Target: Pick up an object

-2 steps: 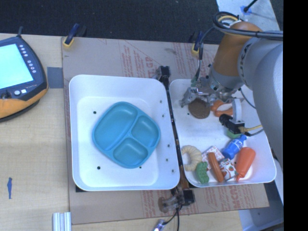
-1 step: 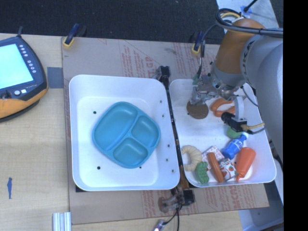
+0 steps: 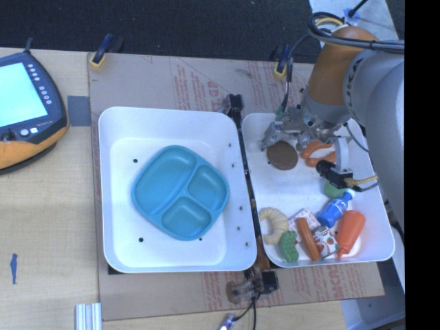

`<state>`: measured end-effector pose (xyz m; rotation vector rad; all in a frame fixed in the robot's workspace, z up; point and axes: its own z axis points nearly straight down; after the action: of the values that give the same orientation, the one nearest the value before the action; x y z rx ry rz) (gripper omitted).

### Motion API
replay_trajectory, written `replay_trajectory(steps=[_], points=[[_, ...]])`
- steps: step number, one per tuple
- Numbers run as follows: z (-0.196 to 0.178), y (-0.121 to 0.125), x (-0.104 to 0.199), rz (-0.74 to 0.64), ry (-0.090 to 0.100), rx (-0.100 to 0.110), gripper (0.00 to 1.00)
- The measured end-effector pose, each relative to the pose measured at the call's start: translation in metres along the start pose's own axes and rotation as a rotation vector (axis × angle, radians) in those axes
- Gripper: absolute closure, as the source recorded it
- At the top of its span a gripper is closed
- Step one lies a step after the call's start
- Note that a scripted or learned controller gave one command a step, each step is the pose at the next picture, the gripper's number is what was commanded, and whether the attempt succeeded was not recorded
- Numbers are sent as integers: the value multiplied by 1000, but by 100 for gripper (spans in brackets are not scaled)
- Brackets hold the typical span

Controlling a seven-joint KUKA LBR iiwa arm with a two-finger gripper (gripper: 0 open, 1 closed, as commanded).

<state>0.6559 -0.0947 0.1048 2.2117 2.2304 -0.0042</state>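
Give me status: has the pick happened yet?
Not yet. The claw is low in the right white bin, over the round brown disc; nothing is visibly lifted. Grasp and lift remain. The blue divided plastic tray sits in the left white bin.

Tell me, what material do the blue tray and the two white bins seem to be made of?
Blue divided tray: probably moulded plastic, matte, one even colour, rounded compartments. White bins: likely thin plastic too, smooth, with a slight sheen on the rounded rims.

Two white bins (image 3: pixel 110 184), one blue divided plate (image 3: pixel 180 192) (left bin), one brown disc (image 3: pixel 282 157)
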Motion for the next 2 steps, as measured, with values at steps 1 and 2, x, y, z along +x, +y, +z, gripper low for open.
replay_trajectory(steps=[1, 2], points=[[-10, 0, -1, -2, 0, 1, 100], [-10, 0, -1, -2, 0, 1, 0]])
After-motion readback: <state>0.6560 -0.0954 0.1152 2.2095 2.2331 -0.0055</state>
